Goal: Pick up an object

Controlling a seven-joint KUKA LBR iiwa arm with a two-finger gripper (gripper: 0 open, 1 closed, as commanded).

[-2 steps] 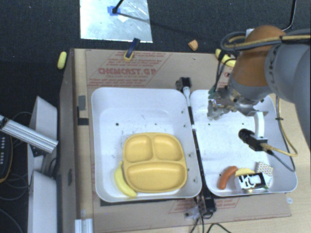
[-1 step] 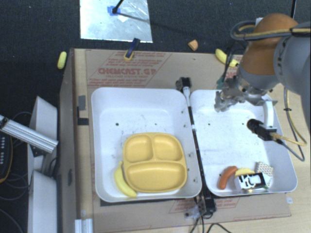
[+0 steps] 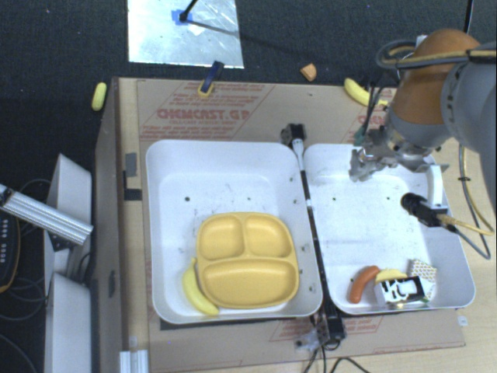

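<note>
- Tool [image 3: 363, 165] hangs over the far part of the right bin [image 3: 349, 224], near the divider shared with the left bin [image 3: 178, 177]; nothing seen caught in it, and whether it stands apart or together cannot be told from this angle
- Bin floor directly under the tool is bare white, so there is nothing to take where it hangs
- Nearest candidates sit in the right bin's near corner, well apart from the tool, toward the camera and a little toward the arm's side: a sausage [image 3: 363, 283], a small yellow piece [image 3: 390, 274] just beside it, and a black-and-white carton [image 3: 404, 290] against the near wall
- Sausage's long axis runs on a slant, low end toward the divider, high end toward the yellow piece — judged the cleanest target, with open floor on its far side
- Carton and yellow piece crowd its other end; a closing grip there could catch two things at once
- Left bin holds a yellow divided plate [image 3: 247, 259] with a banana [image 3: 196, 290] tucked along its near-left edge, a longer reach across the divider
- Bench [image 3: 210, 111] is printed cardboard; a second banana [image 3: 357, 92] lies on it beyond the right bin
- Dark carpet around, a foil sheet [image 3: 185, 20] on the floor beyond
</note>
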